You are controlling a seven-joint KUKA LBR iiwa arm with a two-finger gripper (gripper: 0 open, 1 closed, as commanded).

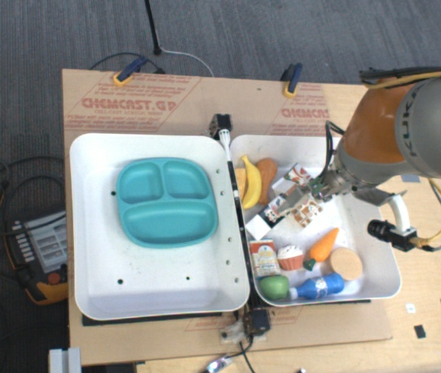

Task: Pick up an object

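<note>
Overhead, red lettering "CHEMCAST GP" (129, 103) reads across the brown board (88, 301) under two white bins. Left bin (96, 286): one teal divided tray (166, 201), wide bare margin all round. Right bin (379, 282): crowded with banana (251, 182), small cartons, cupcake (289, 257), carrot (325, 244), green ball (275, 287), blue bottle (320, 287). Gripper (307, 200) sits low among the cartons; jaw spread cannot be told. Grey carpet, cables at far left.
</note>
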